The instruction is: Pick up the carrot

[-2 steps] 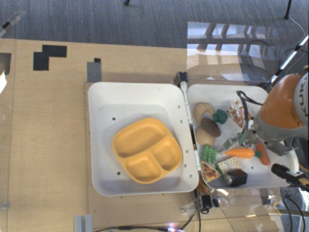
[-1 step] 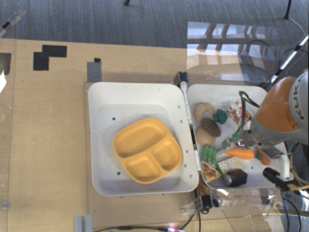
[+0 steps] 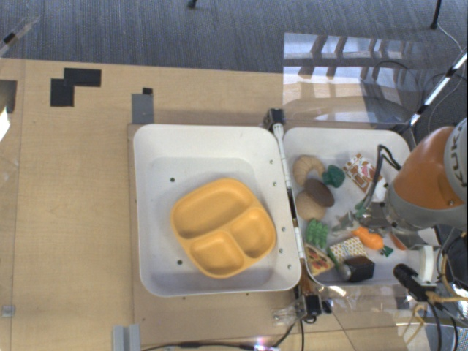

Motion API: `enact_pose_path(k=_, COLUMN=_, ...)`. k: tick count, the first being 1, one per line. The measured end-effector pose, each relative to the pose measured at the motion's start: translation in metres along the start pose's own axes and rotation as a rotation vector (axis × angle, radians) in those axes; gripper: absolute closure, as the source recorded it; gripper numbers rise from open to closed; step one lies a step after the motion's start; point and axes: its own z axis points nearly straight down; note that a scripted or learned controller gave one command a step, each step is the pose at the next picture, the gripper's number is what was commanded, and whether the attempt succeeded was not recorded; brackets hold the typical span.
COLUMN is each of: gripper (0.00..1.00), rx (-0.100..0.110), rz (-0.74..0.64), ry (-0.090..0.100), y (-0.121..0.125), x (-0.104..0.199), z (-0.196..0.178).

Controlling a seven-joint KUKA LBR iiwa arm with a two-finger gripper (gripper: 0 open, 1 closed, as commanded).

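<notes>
Arm hangs over the right bin point(image 3: 398, 141), gripper point(image 3: 363, 218) beside the carrot point(image 3: 370, 239), its grip impossible to tell, yellow tray point(image 3: 223, 227) in the left bin point(image 3: 157, 196)

- I'm seeing a bench point(image 3: 73, 218) of pale wood-look board, matt and smooth.
- The left bin point(image 3: 150, 196) reads as white plastic, smooth with a soft sheen.
- The yellow divided plate point(image 3: 223, 227) in it looks like matt plastic.
- The right bin point(image 3: 395, 141) is the same white plastic.
- The carrot point(image 3: 369, 238) looks like smooth orange plastic, slightly glossy.
- Far side, the floor point(image 3: 219, 20) is grey ribbed carpet, rough.
- The arm's orange band point(image 3: 431, 174) shines, glossy.
</notes>
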Motion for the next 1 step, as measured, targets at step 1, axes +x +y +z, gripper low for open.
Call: enact_pose_path(k=1, gripper=1.0, rx=-0.006, rz=-0.008, ry=0.0, y=0.0043, x=0.0014, z=-0.0094)
